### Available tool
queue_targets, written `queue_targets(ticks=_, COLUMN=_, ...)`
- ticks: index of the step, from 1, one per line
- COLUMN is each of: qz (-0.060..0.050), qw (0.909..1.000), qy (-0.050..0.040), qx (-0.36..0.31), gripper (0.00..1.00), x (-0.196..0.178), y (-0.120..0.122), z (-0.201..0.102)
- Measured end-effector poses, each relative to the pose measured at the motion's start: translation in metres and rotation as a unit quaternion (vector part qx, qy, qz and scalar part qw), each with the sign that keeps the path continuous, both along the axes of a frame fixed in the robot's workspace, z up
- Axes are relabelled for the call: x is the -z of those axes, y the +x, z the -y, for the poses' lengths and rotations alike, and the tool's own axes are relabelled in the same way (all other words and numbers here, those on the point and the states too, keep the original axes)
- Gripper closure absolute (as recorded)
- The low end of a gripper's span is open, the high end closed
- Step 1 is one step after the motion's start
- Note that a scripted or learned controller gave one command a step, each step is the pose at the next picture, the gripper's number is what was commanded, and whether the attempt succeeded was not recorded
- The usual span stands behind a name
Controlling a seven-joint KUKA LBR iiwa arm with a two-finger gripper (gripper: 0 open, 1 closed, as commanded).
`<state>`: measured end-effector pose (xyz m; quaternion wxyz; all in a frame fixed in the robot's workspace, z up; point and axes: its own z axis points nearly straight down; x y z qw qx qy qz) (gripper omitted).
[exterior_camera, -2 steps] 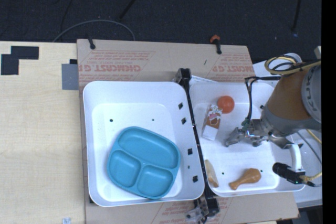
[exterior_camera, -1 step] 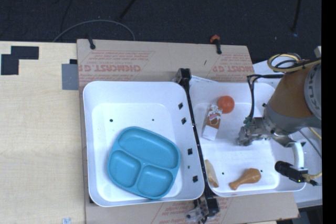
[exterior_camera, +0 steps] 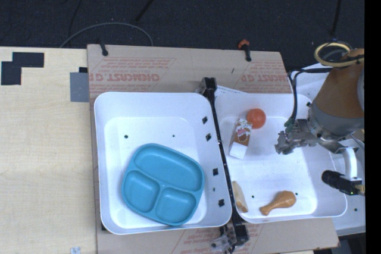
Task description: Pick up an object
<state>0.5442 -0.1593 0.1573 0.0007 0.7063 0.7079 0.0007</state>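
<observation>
Nearest the camera, along the front edge of the right bin (exterior_camera: 333, 211), lie a drumstick-shaped toy (exterior_camera: 278, 203), its long axis running left to right with the thick end tilted up toward the right, and a pale bread-like piece (exterior_camera: 239, 196) pressed against the front left corner by the divider. Farther back, near the bin's left wall, a small bottle (exterior_camera: 241, 137) with a brown and white label lies roughly front to back, and an orange-red ball (exterior_camera: 256, 117) rests just beside its far end. The gripper (exterior_camera: 288, 143) hangs over the middle right of this bin, nothing visible between its tips; whether they are apart or together cannot be told at this size. From the tips, the bottle and ball lie to the left, the bottle closer, while the drumstick sits toward the front edge, well apart; the bottle looks the likelier target, its long axis lying across the line of approach. In the left bin (exterior_camera: 107, 122) a blue divided plate (exterior_camera: 162, 183) occupies the front half. The cardboard (exterior_camera: 178, 68) beneath both bins carries red printed lettering, upside down and too blurred to read with confidence.
</observation>
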Motion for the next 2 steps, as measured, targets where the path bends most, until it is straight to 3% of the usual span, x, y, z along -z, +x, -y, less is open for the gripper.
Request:
queue_targets(ticks=1, qz=0.000, qw=1.0000, qy=-0.0002, qx=0.000, gripper=1.00, x=-0.049, y=0.001, z=0.001)
queue_targets(ticks=2, qz=-0.002, qw=1.0000, qy=0.0015, qx=-0.002, gripper=1.00, x=-0.046, y=0.017, z=-0.059)
